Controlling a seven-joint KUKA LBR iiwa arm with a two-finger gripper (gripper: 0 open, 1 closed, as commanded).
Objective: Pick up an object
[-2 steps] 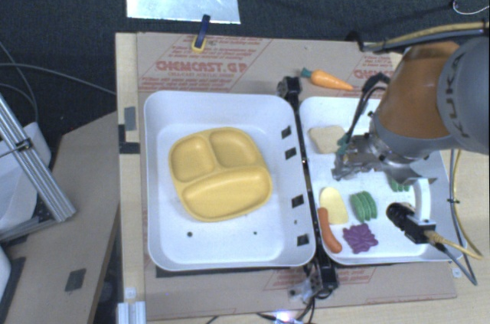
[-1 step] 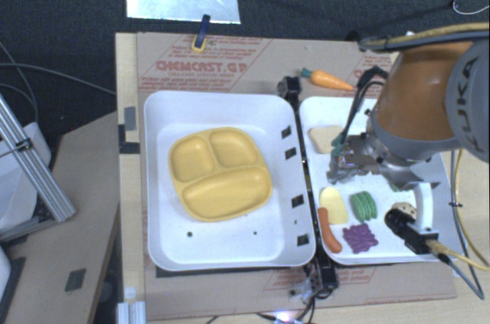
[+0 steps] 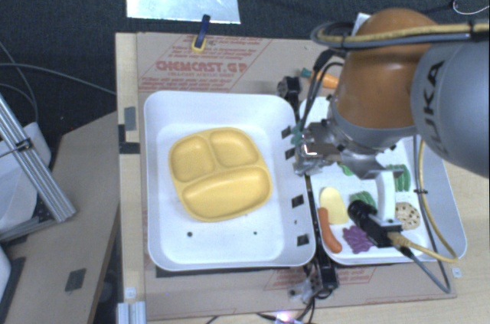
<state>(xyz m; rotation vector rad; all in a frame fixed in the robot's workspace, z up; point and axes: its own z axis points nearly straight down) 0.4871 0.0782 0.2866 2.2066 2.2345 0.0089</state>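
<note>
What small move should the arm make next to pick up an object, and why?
Probably a short descent into the right bin, I judge: the arm hangs above that bin, and small things lie there toward its left side: a yellow piece, an orange sausage and purple grapes.

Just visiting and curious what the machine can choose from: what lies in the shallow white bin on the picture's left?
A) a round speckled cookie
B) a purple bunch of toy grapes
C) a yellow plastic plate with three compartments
C: the yellow three-compartment plastic plate lies in the left white bin; purple toy grapes and speckled cookie lie in the right bin.
</note>
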